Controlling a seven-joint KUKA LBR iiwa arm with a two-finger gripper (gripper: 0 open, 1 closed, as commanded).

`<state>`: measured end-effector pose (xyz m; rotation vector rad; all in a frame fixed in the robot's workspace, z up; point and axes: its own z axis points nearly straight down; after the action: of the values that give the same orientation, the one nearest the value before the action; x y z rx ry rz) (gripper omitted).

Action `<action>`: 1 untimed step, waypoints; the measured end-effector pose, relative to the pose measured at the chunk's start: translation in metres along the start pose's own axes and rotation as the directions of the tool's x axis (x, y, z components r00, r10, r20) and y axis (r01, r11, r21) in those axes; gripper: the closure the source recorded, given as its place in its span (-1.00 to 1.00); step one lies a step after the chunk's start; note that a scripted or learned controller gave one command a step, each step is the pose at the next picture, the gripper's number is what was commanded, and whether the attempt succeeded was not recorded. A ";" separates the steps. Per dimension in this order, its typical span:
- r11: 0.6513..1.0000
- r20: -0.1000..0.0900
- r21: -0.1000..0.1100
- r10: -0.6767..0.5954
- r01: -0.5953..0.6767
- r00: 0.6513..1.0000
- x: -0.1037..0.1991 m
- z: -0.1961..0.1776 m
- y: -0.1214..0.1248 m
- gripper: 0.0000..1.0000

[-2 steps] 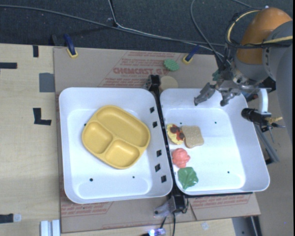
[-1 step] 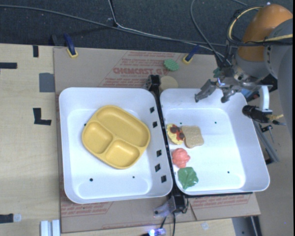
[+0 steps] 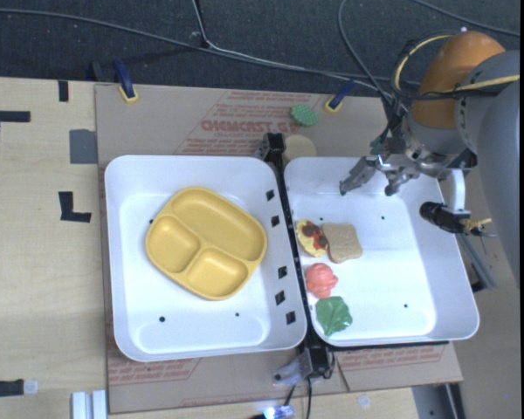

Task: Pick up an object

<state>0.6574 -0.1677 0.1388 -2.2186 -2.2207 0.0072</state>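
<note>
In the right bin (image 3: 419, 278), along its left wall, lie a slice of toast (image 3: 342, 242), a small yellow and red piece (image 3: 310, 236) beside it, a pink-red piece (image 3: 320, 279) below, and a green leafy piece (image 3: 333, 314) nearest the front. My gripper (image 3: 370, 180) hangs over the far part of the right bin, open, with its two dark fingers spread and nothing between them. It is up and to the right of the toast, apart from all the pieces.
A yellow three-compartment plate (image 3: 206, 242) lies in the left bin (image 3: 131, 321). A small green piece (image 3: 303, 114) sits on the cardboard behind the bins. Cables cross the dark floor at the back. The arm's grey body (image 3: 498, 173) fills the right side.
</note>
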 end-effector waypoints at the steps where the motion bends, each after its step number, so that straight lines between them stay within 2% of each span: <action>1: 1.000 0.001 -0.002 -0.001 0.001 1.000 0.001 0.053 0.000 -1.00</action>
<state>0.6566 -0.1670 0.0853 -2.2182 -2.2232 0.0061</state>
